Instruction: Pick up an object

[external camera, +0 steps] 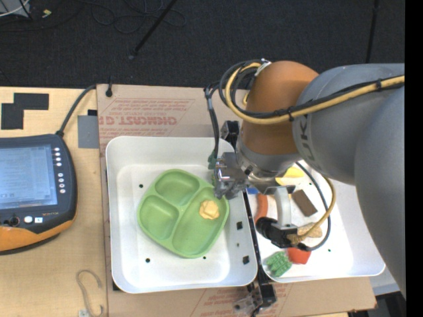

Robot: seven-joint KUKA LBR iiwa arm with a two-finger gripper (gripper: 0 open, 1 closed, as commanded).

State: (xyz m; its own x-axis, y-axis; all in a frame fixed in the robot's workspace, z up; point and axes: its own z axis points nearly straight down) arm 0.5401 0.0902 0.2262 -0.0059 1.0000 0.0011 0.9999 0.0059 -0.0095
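Camera view: the arm [344,117] is reaching in from the right, its orange band [277,91] sitting above the wrist. The gripper [222,185] is hanging over the right edge of the left bin [125,243], at the green plate's [165,210] right rim; whether it is spread or closed cannot be told, since the wrist is hiding it. A small yellow piece [210,209] is lying in the plate's right compartment, just near of the gripper. The right bin [350,256] is holding a green block [278,263], a red piece [299,256], a brown block [305,202] and a yellow item [291,175]. A tablet [30,183] is resting on the bench, far left.
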